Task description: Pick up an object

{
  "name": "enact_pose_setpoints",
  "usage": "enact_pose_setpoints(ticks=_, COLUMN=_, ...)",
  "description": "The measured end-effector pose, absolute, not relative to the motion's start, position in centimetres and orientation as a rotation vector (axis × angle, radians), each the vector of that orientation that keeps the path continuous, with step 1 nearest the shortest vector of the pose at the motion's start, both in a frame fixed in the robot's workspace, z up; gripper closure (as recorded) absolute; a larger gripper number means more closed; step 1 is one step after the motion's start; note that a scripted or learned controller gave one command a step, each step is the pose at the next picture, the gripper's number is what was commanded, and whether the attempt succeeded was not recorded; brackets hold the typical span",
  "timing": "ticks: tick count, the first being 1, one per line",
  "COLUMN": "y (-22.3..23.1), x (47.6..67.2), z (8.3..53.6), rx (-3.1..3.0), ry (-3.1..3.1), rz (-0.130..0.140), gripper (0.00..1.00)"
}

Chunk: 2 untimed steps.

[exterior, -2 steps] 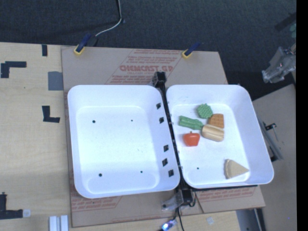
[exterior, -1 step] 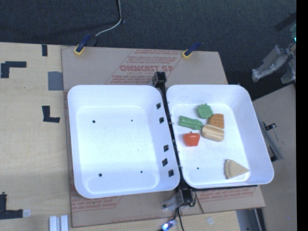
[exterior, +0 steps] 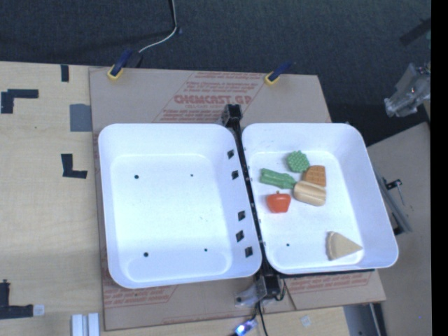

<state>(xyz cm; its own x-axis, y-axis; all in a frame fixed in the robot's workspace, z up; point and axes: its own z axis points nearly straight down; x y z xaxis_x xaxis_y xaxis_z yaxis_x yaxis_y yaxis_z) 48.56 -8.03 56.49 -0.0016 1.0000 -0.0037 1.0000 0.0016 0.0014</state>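
Inside the right bin (exterior: 350,145), a tomato (exterior: 278,202), green pod (exterior: 277,178), bread roll (exterior: 309,193) and wedge (exterior: 341,246) are seen. Far right, the gripper (exterior: 406,93) is raised; whether its jaws are open cannot be told.

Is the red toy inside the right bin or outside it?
Inside. The red toy lies on the right bin's floor, next to the green piece.

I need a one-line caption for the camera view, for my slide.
Five toy foods lie in the right bin; gripper waits outside, upper right.
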Motion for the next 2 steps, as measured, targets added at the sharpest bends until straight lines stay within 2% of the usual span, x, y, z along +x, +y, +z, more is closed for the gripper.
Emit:
enact_pose_setpoints(ticks=1, y=-8.0, x=48.6, z=56.5, rx=2.217, ry=2.221, rz=-0.003, gripper=0.0)
enact_pose_setpoints(ticks=2, y=-8.0, x=48.6, z=57.5, rx=2.217, ry=2.221, rz=-0.004, gripper=1.0)
